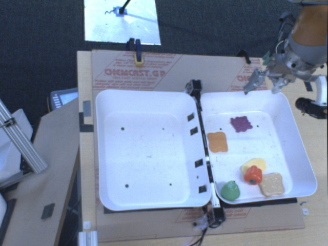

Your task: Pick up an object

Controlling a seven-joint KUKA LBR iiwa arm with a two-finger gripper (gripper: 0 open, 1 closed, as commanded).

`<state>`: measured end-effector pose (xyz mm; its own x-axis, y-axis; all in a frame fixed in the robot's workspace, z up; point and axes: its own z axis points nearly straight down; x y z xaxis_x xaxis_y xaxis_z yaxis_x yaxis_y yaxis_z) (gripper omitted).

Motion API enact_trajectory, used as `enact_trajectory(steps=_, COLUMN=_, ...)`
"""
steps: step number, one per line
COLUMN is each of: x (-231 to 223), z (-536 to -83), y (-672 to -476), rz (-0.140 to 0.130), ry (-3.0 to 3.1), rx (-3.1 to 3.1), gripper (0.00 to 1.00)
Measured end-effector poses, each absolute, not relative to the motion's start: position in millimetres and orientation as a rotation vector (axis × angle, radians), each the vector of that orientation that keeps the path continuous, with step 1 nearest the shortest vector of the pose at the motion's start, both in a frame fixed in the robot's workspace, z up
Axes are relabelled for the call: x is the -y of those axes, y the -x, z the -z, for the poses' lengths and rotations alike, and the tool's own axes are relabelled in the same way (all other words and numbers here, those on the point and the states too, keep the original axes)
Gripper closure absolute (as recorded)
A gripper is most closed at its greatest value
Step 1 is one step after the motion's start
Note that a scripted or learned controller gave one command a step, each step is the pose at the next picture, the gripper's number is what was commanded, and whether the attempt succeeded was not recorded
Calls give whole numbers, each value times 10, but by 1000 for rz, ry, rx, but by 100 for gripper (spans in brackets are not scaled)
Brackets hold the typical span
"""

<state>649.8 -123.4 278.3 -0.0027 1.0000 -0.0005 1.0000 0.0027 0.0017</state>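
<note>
My gripper (265, 84) hangs over the far rim of the right bin (302, 137), its two fingers spread open with nothing between them. Below it in that bin lie a purple bunch of grapes (241, 123), an orange flat piece (218, 142), a yellow piece (254, 164) with a red-orange pepper (252, 175) against it, a tan slice of bread (271, 184) and a green pear-like fruit (230, 190). The grapes are the nearest item to the gripper, toward the front and slightly left.
The left bin (102, 152) sits beside the right one, with black clips (199, 163) along the shared rim. A yellow-and-black clamp (137, 51) holds the brown board at the back. A shiny metal plate (121, 13) lies beyond it.
</note>
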Motion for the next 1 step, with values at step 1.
enact_trajectory(steps=1, x=1471, z=-1391, y=-6224, rz=12, ry=-2230, rx=-2227, gripper=0)
